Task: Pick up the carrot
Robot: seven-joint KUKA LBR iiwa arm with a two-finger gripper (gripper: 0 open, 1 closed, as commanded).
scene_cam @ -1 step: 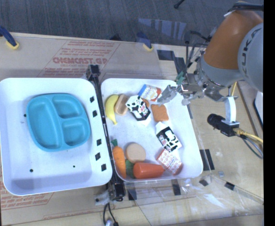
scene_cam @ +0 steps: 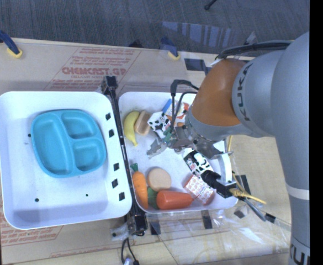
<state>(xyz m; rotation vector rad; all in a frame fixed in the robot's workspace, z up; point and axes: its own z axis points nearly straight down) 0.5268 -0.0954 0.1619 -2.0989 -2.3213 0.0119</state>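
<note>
The carrot (scene_cam: 139,186) is an orange tapered piece with a green stub at its lower end. It lies along the left wall of the right bin (scene_cam: 150,99), near the front corner. My gripper (scene_cam: 158,146) hangs over the middle of that bin, up and to the right of the carrot and apart from it. Nothing hangs from the gripper. The grey arm with its orange band (scene_cam: 219,98) covers the bin's right part.
Beside the carrot lie a red-orange long piece (scene_cam: 174,199), a tan round piece (scene_cam: 159,178) and a red-white packet (scene_cam: 198,189). A banana (scene_cam: 130,127) and a black-and-white toy (scene_cam: 160,123) sit at the back. The left bin (scene_cam: 17,203) holds a blue divided plate (scene_cam: 68,142).
</note>
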